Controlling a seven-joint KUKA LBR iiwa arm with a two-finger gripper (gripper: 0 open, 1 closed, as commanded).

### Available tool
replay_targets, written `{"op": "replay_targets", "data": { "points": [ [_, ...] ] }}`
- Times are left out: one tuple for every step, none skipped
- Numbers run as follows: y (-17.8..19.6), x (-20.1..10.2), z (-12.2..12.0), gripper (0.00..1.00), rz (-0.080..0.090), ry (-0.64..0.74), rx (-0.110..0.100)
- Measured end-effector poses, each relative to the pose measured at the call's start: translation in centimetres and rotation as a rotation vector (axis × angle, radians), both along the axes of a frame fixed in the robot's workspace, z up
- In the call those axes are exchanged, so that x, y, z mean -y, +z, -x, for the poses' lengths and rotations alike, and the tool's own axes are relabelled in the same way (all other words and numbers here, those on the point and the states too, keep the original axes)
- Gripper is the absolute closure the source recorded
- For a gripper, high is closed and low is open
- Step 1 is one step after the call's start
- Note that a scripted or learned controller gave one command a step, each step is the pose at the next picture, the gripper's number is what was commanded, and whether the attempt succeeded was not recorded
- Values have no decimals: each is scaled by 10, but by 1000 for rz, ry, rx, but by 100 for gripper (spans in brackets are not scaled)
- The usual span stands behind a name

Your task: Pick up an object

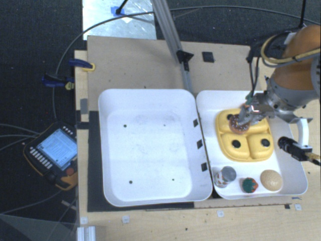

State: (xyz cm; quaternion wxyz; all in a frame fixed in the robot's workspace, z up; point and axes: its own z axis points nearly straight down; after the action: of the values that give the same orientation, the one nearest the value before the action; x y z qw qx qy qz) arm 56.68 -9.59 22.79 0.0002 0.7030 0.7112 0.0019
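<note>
- Yellow tray [245,145] lies in the right bin [213,102], its upper-left hollow under the gripper [243,120].
- Jaws reach down onto a brownish ring [237,128] in that hollow; whether they are open or closed cannot be told.
- Along the bin's near edge: a grey cup [225,175], a green-and-red ball [250,185], a tan egg [271,179].
- Left bin [108,134] sits beside it on the counter [130,64].
</note>
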Motion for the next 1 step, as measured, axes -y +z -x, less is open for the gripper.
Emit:
{"op": "replay_targets", "data": {
  "points": [
    [-9,-60,-2,100,0,-1,-1]
  ]
}}
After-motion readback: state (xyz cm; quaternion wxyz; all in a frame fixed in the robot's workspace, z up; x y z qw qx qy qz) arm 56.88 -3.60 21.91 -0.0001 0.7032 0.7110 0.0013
